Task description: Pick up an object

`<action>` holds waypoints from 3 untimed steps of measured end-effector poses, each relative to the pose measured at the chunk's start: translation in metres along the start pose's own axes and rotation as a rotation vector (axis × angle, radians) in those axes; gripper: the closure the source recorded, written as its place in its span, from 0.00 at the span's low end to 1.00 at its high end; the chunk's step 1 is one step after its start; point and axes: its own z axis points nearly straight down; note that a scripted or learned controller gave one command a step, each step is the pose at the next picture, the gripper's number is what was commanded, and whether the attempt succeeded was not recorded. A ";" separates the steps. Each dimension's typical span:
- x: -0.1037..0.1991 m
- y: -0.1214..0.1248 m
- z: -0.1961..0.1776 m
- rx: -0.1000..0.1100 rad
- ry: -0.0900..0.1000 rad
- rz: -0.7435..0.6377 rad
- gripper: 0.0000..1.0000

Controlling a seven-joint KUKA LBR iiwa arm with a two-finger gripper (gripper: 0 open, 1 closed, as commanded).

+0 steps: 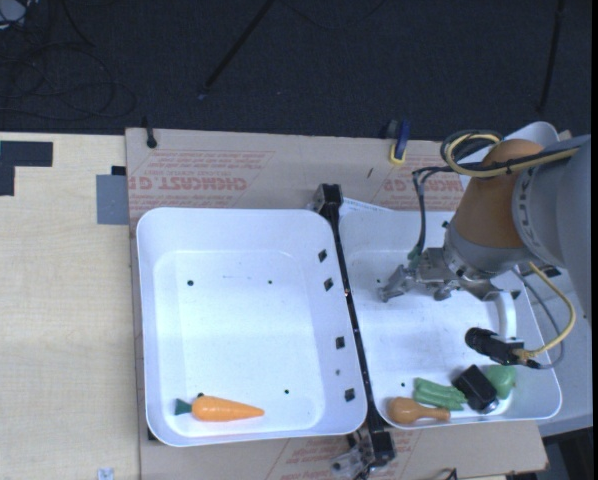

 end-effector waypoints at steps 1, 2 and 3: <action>-0.003 -0.002 -0.017 0.004 0.001 0.007 1.00; 0.035 0.049 -0.006 0.001 0.002 -0.002 1.00; 0.058 0.052 -0.137 -0.008 0.001 -0.001 1.00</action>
